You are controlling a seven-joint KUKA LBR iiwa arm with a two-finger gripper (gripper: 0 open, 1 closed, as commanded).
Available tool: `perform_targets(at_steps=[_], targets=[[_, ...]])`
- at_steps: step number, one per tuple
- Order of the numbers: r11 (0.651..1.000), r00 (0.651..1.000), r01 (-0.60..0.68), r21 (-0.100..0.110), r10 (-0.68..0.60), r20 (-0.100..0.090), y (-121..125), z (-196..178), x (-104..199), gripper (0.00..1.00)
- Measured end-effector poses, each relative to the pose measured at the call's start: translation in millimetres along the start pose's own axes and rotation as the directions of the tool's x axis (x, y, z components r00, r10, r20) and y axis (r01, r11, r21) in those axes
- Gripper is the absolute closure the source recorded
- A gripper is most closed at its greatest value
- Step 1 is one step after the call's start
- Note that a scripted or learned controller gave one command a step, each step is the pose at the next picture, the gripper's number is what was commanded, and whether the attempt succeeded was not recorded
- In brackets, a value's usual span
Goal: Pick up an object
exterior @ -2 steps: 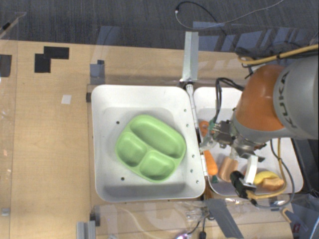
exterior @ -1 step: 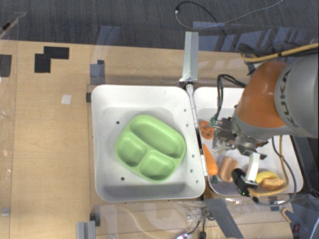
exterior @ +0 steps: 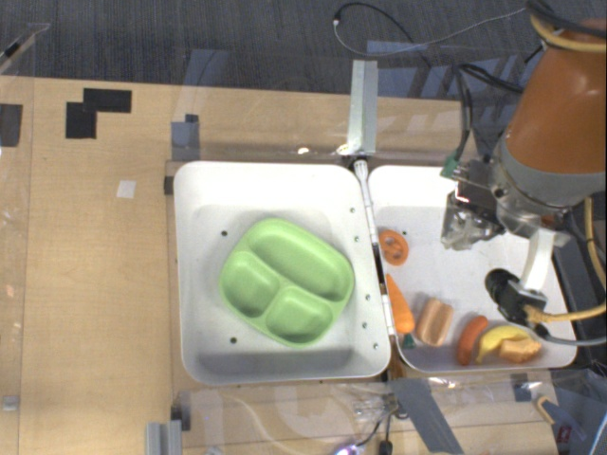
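The right bin [exterior: 422,282] holds several toy foods: an orange slice [exterior: 393,245] near its left wall, a carrot [exterior: 399,308], a tan bread roll [exterior: 435,321], a red-orange piece [exterior: 470,338] and a yellow banana with a tan chunk [exterior: 508,345] at the front right. My gripper [exterior: 467,227] hangs over the bin's upper middle, right of the orange slice and apart from all the foods. Nothing shows between its metal fingers.
The left bin [exterior: 209,197] holds a green three-compartment plate [exterior: 285,281]. A metal divider [exterior: 372,254] runs between the bins. The grey and orange arm [exterior: 560,112] covers the right bin's far right side, with black cables [exterior: 512,297] beside it.
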State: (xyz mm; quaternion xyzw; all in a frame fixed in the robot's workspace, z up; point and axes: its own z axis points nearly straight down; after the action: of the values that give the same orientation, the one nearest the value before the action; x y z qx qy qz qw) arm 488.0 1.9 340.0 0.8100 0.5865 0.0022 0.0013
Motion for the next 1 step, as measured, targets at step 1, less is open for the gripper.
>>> perform_targets(at_steps=[1], targets=[[0.999,0.999,0.048,0.003,-0.048,0.001,-19.6,40.1,57.0,1.00]])
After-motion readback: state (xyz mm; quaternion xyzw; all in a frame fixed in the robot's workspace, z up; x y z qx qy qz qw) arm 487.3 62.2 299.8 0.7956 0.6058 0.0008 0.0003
